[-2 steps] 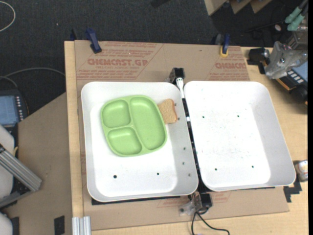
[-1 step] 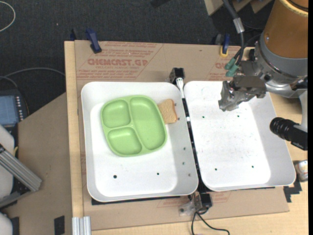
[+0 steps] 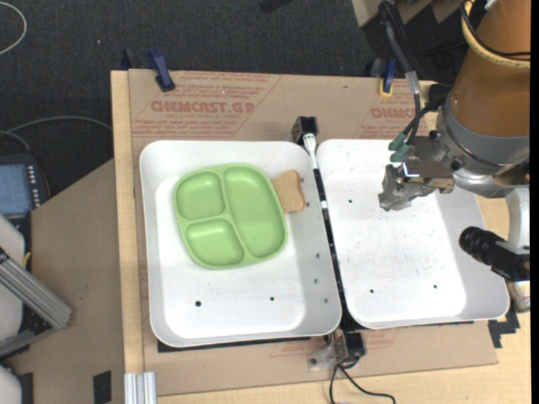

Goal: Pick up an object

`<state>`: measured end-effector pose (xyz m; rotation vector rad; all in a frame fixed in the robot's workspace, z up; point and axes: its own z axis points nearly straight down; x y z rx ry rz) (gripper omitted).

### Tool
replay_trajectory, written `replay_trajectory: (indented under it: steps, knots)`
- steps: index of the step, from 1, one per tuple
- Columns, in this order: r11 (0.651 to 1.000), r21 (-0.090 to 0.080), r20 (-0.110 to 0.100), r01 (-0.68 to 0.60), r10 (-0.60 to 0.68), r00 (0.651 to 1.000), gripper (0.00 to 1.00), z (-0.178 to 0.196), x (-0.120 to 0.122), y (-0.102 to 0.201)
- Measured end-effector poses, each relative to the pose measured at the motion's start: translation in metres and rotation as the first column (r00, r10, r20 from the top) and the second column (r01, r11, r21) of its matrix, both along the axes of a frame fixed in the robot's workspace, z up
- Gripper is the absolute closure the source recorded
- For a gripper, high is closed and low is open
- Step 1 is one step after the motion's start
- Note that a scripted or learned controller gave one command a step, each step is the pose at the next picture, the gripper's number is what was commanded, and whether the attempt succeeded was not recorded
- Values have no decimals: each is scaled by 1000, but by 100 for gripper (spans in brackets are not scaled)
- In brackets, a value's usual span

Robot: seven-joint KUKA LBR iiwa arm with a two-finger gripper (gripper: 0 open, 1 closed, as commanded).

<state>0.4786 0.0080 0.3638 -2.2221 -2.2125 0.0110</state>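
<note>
Gripper (image 3: 394,194) on your grey, orange-banded arm hangs over the right shallow white bin (image 3: 438,297), near its upper left part; you cannot tell how its jaws stand. Your candidate objects lie in the left white bin (image 3: 227,314): a green divided plastic plate (image 3: 229,215), and a tan rectangular cracker-like piece (image 3: 290,191) touching its right edge.

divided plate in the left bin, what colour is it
Light green. The divided plate shows plainly in the camera view, lying in the left bin.
</note>
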Motion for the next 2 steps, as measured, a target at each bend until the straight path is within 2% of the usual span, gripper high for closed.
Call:
replay_trajectory:
  steps: [1, 2]
  knots:
    - [1000, 3, 15, -11, 11, 1000, 100, 33, 1, 62]
    - [1000, 5, 14, -15, 15, 1000, 100, 71, 0, 147]
